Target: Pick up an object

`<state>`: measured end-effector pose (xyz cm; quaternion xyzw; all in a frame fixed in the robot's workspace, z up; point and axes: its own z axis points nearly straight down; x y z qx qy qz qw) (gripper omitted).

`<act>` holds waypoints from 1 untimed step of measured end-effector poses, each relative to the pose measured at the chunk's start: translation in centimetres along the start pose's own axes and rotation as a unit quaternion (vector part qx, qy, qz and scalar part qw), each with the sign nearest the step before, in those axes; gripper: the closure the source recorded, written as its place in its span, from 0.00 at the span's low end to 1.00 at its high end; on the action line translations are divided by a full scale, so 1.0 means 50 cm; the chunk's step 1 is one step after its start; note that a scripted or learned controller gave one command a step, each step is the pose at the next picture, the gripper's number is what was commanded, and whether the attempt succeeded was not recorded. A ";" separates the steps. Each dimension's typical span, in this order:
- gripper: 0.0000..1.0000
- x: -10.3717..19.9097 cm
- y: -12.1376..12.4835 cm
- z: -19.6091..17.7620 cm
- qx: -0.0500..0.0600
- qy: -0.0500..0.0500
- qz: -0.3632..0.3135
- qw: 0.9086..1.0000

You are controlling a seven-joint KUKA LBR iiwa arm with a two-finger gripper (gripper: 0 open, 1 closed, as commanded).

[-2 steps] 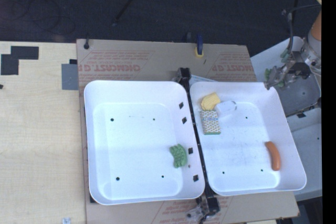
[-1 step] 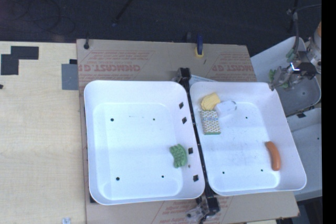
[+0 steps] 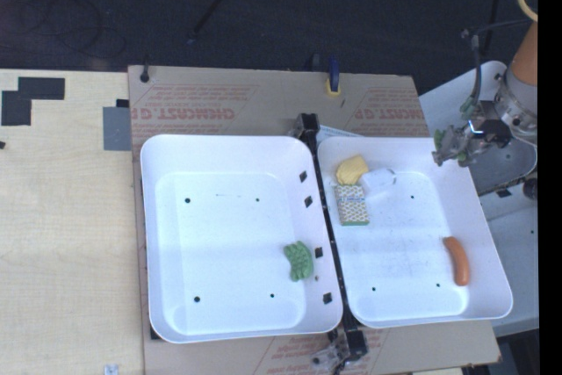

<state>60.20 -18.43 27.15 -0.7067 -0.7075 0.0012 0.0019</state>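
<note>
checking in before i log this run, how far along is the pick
Nothing looks picked yet. The hand sits over the right bin's upper right rim, with nothing visibly between its fingers. The orange sausage, yellow piece and patterned sponge lie in that bin; the green toy lies in the left bin. Reaching, grasping and lifting all remain.

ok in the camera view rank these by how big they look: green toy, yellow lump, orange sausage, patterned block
1. Patterned block, though the yellow lump looks about the same, so I won't split those two.
3. Green toy and orange sausage: also close, the sausage longer but thinner.
</note>
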 end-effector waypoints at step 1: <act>1.00 0.077 -0.065 0.058 0.001 0.001 0.000 1.000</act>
